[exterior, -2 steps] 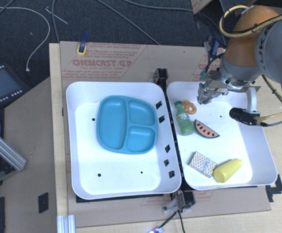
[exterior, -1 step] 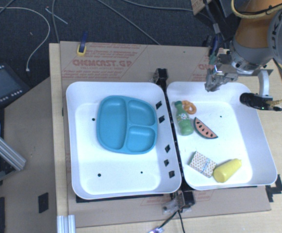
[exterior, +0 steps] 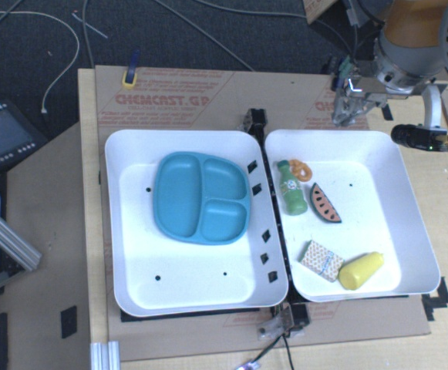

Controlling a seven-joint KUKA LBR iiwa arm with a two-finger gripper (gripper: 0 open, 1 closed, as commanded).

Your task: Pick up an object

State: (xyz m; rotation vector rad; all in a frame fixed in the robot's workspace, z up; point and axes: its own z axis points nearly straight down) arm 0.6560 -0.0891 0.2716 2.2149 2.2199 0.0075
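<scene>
Gripper (exterior: 350, 106) hovers above the right bin's (exterior: 409, 206) far rim (finger gap impossible to tell), well apart from the green bottle (exterior: 291, 192) and watermelon slice (exterior: 325, 204).

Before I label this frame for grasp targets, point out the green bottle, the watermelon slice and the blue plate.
green bottle (exterior: 292, 193): camera view, on its body.
watermelon slice (exterior: 325, 204): camera view, on its red flesh.
blue plate (exterior: 183, 195): camera view, on its large left compartment.

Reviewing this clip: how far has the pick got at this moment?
Nothing looks picked yet. The green bottle, watermelon slice, yellow object and small box all lie in the right bin. The gripper sits above the bin's far edge. Descent, grasp and lift remain.
</scene>
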